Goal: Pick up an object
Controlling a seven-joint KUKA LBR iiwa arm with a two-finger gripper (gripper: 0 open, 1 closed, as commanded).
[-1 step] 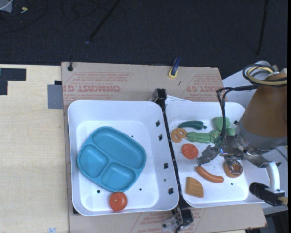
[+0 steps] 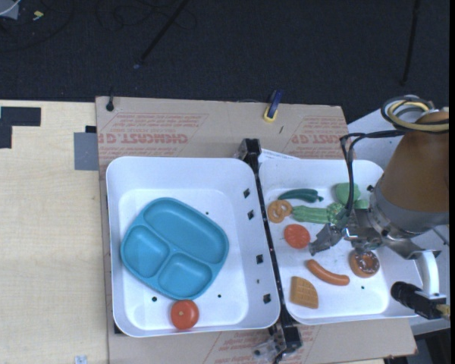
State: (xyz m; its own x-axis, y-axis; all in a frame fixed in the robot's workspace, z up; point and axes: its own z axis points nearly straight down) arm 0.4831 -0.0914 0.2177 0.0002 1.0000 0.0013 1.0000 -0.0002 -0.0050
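Reaching stage, I'd say: nothing lifted yet. My arm point(image 2: 417, 177) leans in from the right over the right bin point(image 2: 379, 309), the jaws point(image 2: 332, 237) low among the toys, whether open or closed I can't tell. Likeliest target is the red tomato point(image 2: 296, 236) just beside them, or the sausage point(image 2: 327, 272) below. Next I need to centre, descend, close.

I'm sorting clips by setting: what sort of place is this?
Probably a robotics lab bench: two white bins on cardboard, toy food such as a sausage, a blue divided plate, and loose cables on dark floor.
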